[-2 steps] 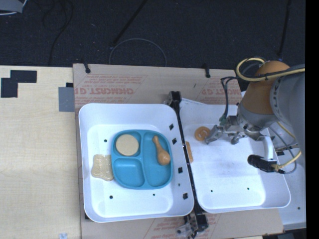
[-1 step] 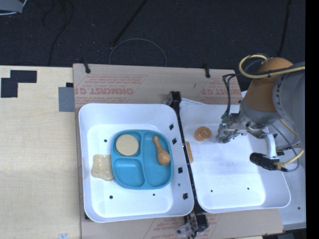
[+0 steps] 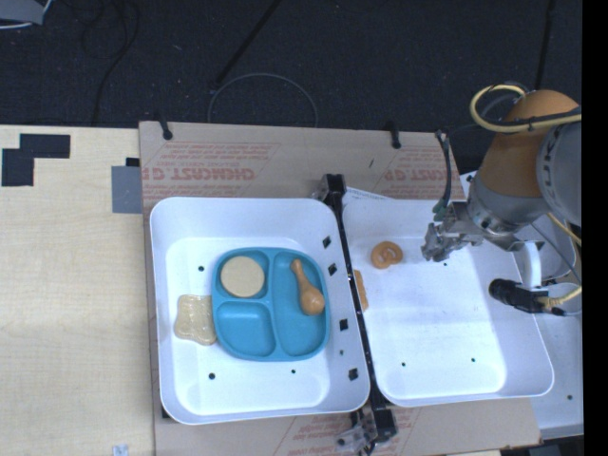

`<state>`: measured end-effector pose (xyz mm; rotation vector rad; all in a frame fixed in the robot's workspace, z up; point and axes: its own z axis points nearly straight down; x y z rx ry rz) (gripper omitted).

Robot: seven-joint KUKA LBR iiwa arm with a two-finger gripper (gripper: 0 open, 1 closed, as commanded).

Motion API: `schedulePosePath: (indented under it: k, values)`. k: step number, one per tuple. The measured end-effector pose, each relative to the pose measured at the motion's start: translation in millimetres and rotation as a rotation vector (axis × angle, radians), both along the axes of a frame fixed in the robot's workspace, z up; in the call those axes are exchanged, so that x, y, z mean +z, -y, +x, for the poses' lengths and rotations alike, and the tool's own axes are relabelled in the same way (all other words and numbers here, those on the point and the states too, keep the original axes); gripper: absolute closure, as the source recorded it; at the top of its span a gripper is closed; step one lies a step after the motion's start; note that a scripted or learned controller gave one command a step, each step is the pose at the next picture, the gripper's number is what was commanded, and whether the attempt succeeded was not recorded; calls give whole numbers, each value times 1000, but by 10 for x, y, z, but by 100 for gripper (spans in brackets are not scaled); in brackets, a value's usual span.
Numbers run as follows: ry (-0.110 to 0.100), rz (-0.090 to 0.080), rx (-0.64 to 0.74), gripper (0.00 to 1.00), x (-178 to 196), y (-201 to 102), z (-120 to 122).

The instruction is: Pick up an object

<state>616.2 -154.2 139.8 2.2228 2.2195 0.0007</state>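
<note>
Camera view has the gripper [image 3: 442, 245] low over the right bin [image 3: 475, 378], up at two o'clock; whether it is spread or pinched, I cannot tell. Just beside it at nine o'clock lies a small brown pastry [image 3: 386, 254], untouched. Approach stage, I'd judge: next, centre over it and descend.

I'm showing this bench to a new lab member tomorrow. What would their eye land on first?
Probably the bright blue divided tray in the left bin, holding a round tan disc and a drumstick-shaped piece, with a pale waffle-like piece at its left edge. Next, the grey arm with its orange band reaching in from the right, its hand over the right bin near a small brown pretzel-like piece.
</note>
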Motion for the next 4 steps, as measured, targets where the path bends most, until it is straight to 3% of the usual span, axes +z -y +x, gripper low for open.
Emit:
schedulePosePath:
  k: [2, 4]
  values:
    - [1, -1, 3, 100, 1105, -4, 56]
    - [-5, 1, 5, 100, 1089, -1056, 131]
